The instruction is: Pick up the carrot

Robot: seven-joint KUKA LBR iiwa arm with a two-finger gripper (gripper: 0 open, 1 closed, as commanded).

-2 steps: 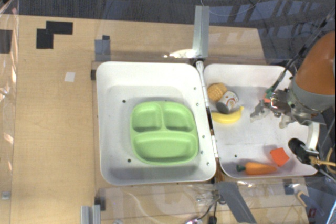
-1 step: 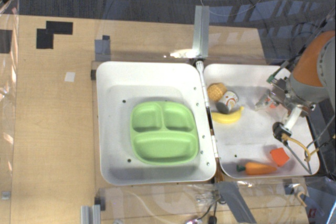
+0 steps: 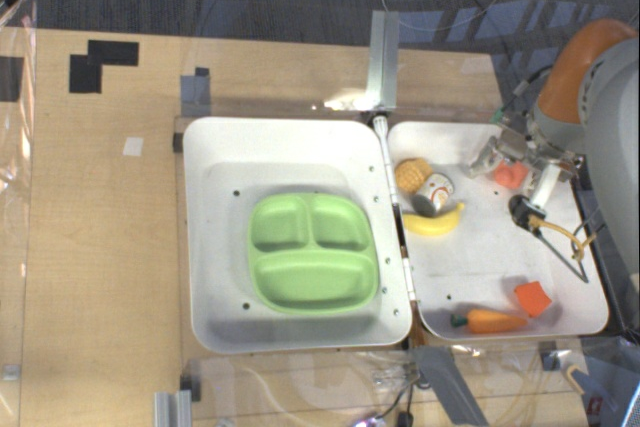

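The carrot, orange with a green stub at its left end, lies flat along the front wall of the right bin. My gripper hangs over the back right part of that bin, far from the carrot. A small red object shows right at the gripper; I cannot tell whether it is gripped or just lying beneath it.
An orange block sits just right of and behind the carrot. A banana, a small can and a round tan item cluster by the bin's left wall. A green divided plate lies in the left bin. Cables trail below the gripper.
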